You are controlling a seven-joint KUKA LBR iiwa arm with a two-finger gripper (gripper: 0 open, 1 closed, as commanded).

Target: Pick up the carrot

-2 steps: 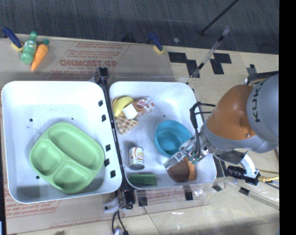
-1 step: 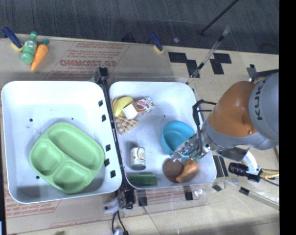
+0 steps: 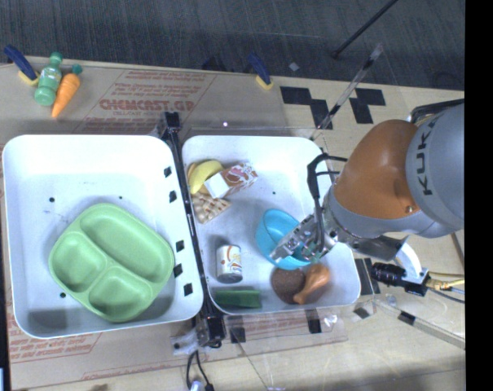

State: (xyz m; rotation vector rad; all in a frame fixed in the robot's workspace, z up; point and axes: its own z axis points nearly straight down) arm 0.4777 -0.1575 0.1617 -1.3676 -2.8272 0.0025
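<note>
The carrot (image 3: 65,93) is small and orange with a green top. It lies on the cardboard at the far left, outside both bins, beyond the left bin (image 3: 75,155). My gripper (image 3: 305,246) hangs low in the right bin (image 3: 262,151), over the right side of a blue bowl (image 3: 277,231). It is far from the carrot, with the whole left bin between them. The grey and orange wrist above hides much of the gripper.
A green bottle (image 3: 46,84) lies touching the carrot's left side. A green divided plate (image 3: 110,260) sits in the left bin. The right bin holds a banana (image 3: 200,173), a waffle (image 3: 210,208), a can (image 3: 229,262), a green block (image 3: 237,298), a brown lump (image 3: 288,283) and a drumstick (image 3: 316,281).
</note>
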